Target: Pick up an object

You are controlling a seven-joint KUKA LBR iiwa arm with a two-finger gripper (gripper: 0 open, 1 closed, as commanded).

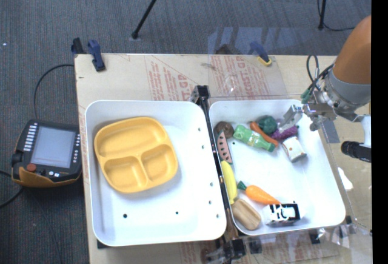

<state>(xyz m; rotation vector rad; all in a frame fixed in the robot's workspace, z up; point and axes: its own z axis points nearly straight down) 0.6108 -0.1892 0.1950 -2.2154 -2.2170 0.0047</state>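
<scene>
Several toys in right bin point(315, 193), pincer point(296, 116) spread above purple toy point(285, 133), apart

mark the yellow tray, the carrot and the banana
yellow tray point(134, 153), camera view, on the divider ridge near its centre
carrot point(262, 195), camera view, on the orange body
banana point(228, 180), camera view, mid-length of the peel

Glossy yellow plastic tray point(135, 154), smooth white bins point(103, 220), ribbed grey carpet point(54, 8)
</scene>
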